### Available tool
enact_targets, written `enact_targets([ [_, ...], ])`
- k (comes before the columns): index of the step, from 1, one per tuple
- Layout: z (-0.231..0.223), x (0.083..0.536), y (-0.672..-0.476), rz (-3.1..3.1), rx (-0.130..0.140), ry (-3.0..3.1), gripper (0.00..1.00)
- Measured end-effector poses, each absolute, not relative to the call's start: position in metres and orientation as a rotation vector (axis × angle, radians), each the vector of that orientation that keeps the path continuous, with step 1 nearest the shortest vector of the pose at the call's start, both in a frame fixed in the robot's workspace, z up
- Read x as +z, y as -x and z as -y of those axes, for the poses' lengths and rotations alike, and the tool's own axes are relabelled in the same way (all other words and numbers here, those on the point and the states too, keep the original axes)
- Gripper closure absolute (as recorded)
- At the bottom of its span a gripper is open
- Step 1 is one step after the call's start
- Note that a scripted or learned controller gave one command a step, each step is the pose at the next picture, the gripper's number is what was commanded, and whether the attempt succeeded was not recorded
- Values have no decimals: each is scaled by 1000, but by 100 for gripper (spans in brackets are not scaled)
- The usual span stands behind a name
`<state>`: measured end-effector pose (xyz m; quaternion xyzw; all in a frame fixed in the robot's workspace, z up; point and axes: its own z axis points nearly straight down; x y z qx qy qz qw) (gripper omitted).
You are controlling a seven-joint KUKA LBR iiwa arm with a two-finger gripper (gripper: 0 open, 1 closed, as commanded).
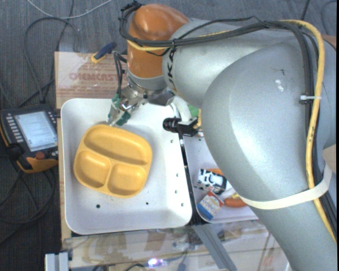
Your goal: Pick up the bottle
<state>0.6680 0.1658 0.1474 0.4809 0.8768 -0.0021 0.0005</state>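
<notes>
Left bin [158,208]: white, shallow, seated left of centre in the frame. Held one yellow tray [113,160] with rounded corners, divided into three compartments, one long and two smaller. Lay flat in the bin's upper left part, well apart from the bin's lower rim.

Right bin [199,210]: white, just beside the left bin, mostly covered by the arm [260,112], with a strip visible at lower centre. Held a small black-and-white item [210,179], an orange item [234,202] below and right of it, and a printed packet [210,205] near the bin's lower rim. Lay close together; too small and too hidden to name further.

Bottle: could not be told apart with any certainty. Shape, colour and place therefore not recorded.

Gripper [120,113]: hung below the orange band, over the upper left corner of the left bin, just beside the upper edge of the yellow tray. Showed green and white parts at the tip. Could not be told whether wide or narrow; contact with the tray also unclear.

Black fitting [178,126]: sat at the upper end of the seam between the two bins.

Cardboard sheet [85,83]: red print, lay above the left bin in the upper left of the frame.

Control pendant [28,131]: lay at the left edge, on grey carpet.
</notes>
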Motion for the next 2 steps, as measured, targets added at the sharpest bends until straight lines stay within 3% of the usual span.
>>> enact_targets([
  [1, -176, 224, -609, -2617, -4, -1739, 100],
  [2, -201, 183, -625, -2549, -4, -1839, 100],
])
